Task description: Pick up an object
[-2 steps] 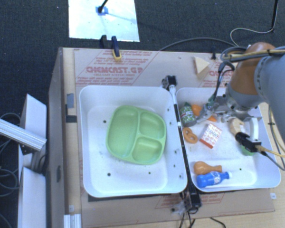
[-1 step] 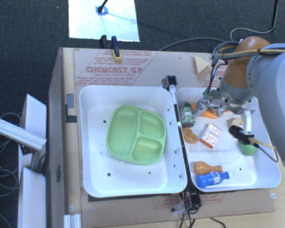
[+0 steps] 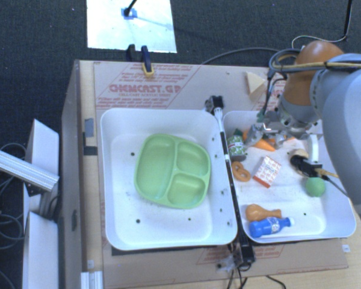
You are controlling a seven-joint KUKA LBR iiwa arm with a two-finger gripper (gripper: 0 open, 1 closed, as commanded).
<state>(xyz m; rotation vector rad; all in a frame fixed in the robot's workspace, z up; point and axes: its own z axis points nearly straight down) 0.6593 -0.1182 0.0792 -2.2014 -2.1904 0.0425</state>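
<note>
Carrot (image 3: 264, 143) lengthwise left-right under pincer (image 3: 269, 131)

Left bin (image 3: 117, 179) holds a green divided plate (image 3: 172, 170), lying flat. Right bin (image 3: 340, 218) has a blue bottle (image 3: 268, 226), orange pear-shaped toy (image 3: 262, 212), green ball (image 3: 315, 186), red-white box (image 3: 267, 171), pretzel (image 3: 241, 172) and small green can (image 3: 236, 146). Gripper (image 3: 269, 131) is low at that bin's far end over an orange piece (image 3: 265, 144).

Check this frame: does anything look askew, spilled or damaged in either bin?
Nothing looks spilled or broken. The green divided plate sits rotated against the left bin's walls, and the blue bottle lies on its side in the right bin, ordinary loose clutter.
</note>
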